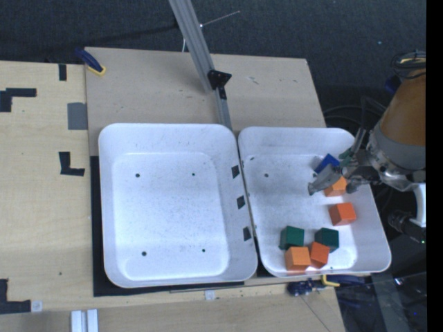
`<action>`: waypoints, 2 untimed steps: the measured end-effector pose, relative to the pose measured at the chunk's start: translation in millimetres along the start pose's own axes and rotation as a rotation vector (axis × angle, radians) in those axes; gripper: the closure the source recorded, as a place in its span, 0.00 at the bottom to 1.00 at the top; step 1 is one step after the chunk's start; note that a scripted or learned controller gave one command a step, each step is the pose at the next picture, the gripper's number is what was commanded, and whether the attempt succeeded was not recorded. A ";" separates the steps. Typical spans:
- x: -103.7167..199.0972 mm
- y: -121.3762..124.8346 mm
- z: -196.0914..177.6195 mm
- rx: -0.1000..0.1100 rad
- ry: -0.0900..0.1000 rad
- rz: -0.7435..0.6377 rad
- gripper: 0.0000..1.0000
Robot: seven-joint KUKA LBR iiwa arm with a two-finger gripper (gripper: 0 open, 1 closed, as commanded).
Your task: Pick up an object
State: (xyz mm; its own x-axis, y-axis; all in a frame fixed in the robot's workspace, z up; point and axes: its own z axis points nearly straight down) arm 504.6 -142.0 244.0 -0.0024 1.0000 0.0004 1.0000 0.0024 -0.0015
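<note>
The right white bin [277, 151] holds several small blocks. My gripper [331, 180] reaches in from the right and hangs low over the bin's upper right part. An orange block [337, 188] lies right under or against its tip, partly covered. A blue block [325, 162] sits just behind the gripper, touching or very near it. A second orange block [342, 214] lies a little nearer the front. Along the front wall are two green blocks [292, 236] [327, 238] and two orange blocks [298, 257] [319, 253], packed close together.
The left white bin [166, 206] adjoins the right one along the middle rim. A slanted metal pole [197, 40] with a black clamp [219, 79] stands behind the bins. A blue and yellow clip [311, 286] lies at the bench's front edge.
</note>
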 end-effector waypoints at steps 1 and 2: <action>-0.1 0.0 0.0 0.000 0.000 0.000 0.00; 2.1 -0.2 64.5 0.007 0.001 0.001 0.00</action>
State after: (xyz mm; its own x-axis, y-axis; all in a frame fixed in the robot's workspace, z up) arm 504.3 -139.8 179.6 -0.0011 1.0000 0.0013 1.0000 0.0011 -0.0085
